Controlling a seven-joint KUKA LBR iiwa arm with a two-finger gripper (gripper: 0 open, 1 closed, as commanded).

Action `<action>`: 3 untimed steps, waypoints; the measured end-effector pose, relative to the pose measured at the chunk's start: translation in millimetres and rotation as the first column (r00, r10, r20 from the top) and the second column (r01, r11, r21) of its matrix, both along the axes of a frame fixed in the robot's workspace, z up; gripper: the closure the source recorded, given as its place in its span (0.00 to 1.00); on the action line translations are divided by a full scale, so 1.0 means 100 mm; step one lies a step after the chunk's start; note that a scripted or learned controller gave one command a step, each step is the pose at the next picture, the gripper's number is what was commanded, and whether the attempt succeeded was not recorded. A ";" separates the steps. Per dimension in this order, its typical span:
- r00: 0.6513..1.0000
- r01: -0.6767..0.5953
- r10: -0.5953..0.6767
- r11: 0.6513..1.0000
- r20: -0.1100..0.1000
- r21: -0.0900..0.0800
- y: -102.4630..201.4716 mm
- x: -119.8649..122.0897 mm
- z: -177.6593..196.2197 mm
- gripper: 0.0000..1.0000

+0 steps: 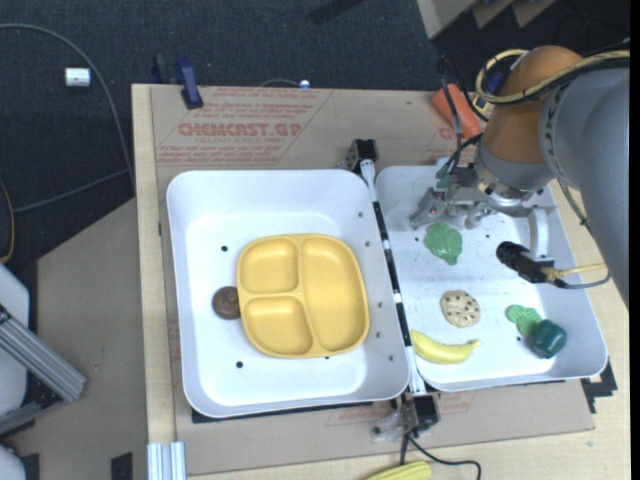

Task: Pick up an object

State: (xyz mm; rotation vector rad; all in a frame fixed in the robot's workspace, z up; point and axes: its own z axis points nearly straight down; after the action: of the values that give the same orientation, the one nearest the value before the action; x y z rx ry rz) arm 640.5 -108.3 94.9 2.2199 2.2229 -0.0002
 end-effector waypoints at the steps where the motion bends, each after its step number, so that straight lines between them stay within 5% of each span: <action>1: 1.000 0.002 -0.002 1.000 -0.002 0.001 0.07 -0.13 -0.11 0.00; 2: 1.000 0.002 -0.002 1.000 0.001 0.000 0.07 -0.13 0.00 1.00; 3: 1.000 0.002 -0.002 1.000 0.000 0.001 0.07 -0.13 0.00 0.00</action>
State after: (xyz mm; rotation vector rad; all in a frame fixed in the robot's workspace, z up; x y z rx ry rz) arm 627.8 -101.1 94.8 2.2225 2.2206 0.0006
